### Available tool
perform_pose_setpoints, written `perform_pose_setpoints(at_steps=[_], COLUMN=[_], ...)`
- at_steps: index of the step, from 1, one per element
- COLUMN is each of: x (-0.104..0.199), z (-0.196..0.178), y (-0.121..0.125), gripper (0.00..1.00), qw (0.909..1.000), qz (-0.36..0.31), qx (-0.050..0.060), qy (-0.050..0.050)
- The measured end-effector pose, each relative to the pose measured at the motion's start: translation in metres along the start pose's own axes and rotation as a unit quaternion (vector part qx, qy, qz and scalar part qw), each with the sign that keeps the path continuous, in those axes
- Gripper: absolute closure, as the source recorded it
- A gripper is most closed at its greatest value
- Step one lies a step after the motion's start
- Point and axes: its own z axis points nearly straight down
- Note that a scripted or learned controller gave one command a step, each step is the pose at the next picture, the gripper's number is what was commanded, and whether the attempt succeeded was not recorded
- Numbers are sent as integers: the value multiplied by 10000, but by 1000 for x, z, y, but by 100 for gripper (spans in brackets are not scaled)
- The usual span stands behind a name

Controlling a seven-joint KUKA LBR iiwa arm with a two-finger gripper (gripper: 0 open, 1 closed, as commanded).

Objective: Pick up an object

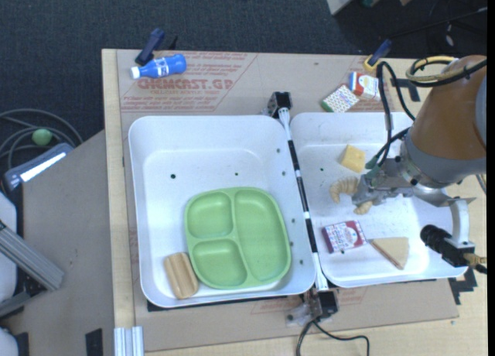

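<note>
Wooden block (180, 275), green tray (236, 236), left bin (147, 192).

bins (209, 142): smooth white plastic, slight sheen
green tray (236, 236): matt plastic
bench top (232, 76): matt brown cardboard, printed
arm (452, 126): smooth orange and grey casing
wedge (393, 251): pale, woody look

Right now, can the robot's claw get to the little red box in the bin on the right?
Probably yes. The red box lies flat on the bin floor with bare space around it, just below-left of the claw. Nothing sits on top of it.
</note>
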Motion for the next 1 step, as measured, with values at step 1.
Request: perform_pose_setpoints(at_steps=[1], x=[66], z=[-42], y=[16], gripper=[100], qw=[10000], qz=[-6], qx=[-7], qy=[1])
